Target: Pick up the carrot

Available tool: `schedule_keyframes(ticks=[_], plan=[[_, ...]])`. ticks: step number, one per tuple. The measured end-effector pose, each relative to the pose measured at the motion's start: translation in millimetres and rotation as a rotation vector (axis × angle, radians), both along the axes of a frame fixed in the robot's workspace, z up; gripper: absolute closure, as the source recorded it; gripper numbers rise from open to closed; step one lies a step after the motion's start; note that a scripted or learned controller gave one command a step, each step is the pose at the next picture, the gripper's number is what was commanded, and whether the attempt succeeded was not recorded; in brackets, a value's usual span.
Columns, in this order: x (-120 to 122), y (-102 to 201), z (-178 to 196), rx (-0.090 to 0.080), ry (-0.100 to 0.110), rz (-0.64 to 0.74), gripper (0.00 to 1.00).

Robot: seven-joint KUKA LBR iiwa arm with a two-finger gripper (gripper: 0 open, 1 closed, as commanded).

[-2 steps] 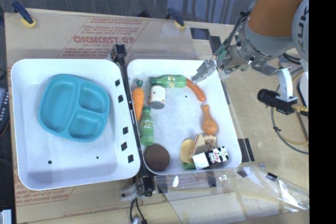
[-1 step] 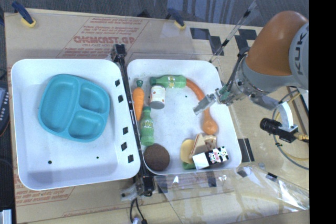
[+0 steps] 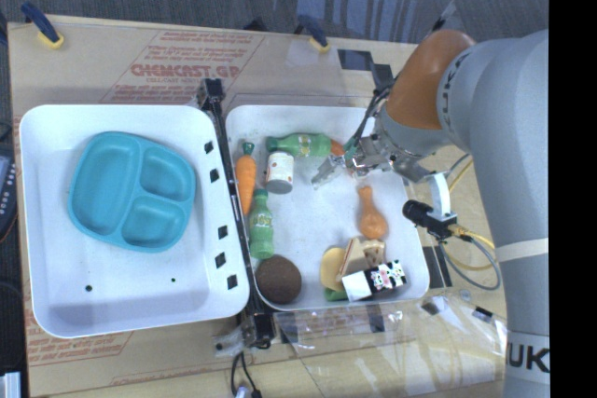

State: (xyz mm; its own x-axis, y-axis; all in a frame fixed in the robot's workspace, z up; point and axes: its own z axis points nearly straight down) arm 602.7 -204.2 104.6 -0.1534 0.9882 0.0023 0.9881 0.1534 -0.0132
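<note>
The carrot (image 3: pixel 244 183) is orange with a small green top and lies lengthwise against the left wall of the right bin (image 3: pixel 308 118). My gripper (image 3: pixel 341 166) hangs over the upper middle of that bin, about a hand's width to the right of the carrot and apart from it. It looks open, with nothing between its fingers. A white can (image 3: pixel 279 171) stands between the carrot and the gripper.
A green bottle (image 3: pixel 300 144) lies near the bin's back wall, and a smaller green bottle (image 3: pixel 260 222) sits just below the carrot. A brown ball (image 3: pixel 278 279), an orange gourd (image 3: pixel 372 213) and a black-and-white box (image 3: pixel 378 279) occupy the front. The left bin (image 3: pixel 56 294) holds a blue divided plate (image 3: pixel 132 191).
</note>
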Motion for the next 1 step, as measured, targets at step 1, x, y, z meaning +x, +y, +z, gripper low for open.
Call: schedule_keyframes(ticks=[1], plan=[[-91.7, -7.7, 35.1, -0.003, -0.005, -0.039, 0.00]])
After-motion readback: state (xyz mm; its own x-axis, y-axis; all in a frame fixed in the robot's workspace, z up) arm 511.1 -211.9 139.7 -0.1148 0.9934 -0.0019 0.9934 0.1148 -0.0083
